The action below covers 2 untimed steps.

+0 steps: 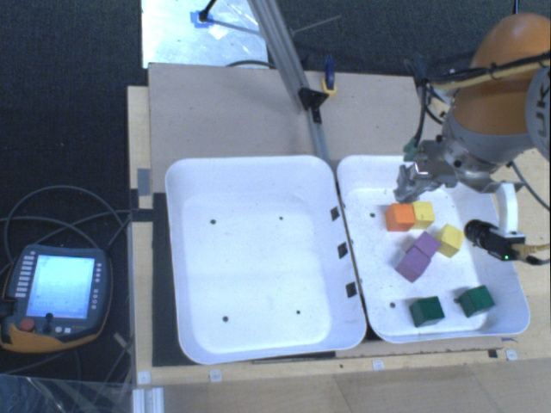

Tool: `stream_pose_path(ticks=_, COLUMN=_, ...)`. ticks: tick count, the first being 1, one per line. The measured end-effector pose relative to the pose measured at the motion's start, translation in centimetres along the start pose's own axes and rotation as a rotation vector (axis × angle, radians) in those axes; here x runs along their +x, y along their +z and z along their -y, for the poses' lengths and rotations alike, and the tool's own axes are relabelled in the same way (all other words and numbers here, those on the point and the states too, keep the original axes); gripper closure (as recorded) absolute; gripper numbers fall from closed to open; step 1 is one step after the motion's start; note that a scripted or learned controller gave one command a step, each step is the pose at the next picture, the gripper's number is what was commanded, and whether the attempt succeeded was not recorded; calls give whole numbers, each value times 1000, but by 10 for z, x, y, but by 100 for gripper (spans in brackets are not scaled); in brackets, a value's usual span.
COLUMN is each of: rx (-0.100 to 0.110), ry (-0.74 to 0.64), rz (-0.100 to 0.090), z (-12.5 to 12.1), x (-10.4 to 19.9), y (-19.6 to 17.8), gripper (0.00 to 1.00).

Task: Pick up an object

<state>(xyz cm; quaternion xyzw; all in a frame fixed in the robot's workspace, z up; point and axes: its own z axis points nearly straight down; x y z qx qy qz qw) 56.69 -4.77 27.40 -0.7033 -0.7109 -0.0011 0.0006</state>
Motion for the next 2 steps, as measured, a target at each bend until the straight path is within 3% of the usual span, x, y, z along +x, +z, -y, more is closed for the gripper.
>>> stream_pose_path(ticks=2, rx=0, ry=0, rz=0, z=20, x=102, y=7, gripper=100)
